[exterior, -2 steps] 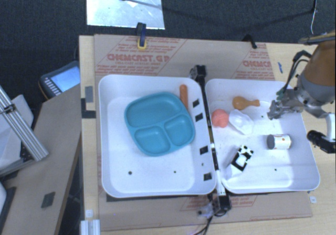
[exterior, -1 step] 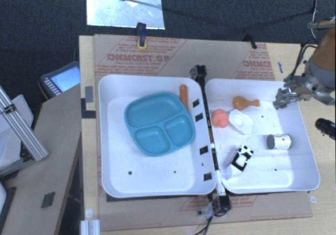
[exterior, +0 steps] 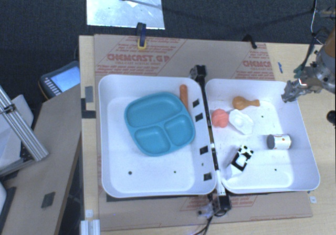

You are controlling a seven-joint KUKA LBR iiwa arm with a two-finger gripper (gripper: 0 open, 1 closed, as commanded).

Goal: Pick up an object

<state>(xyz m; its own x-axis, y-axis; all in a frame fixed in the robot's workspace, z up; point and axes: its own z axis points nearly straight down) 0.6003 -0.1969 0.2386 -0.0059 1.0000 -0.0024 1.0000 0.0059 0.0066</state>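
Five objects [exterior: 243,125], one blue tray [exterior: 159,123]

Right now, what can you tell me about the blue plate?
The blue plate is a light blue tray with rounded corners that looks like plastic. It has three sections: one wide one at the top and two smaller ones below. It lies flat and a bit turned in the left bin, with nothing on it. An orange stick lies by its upper right corner.
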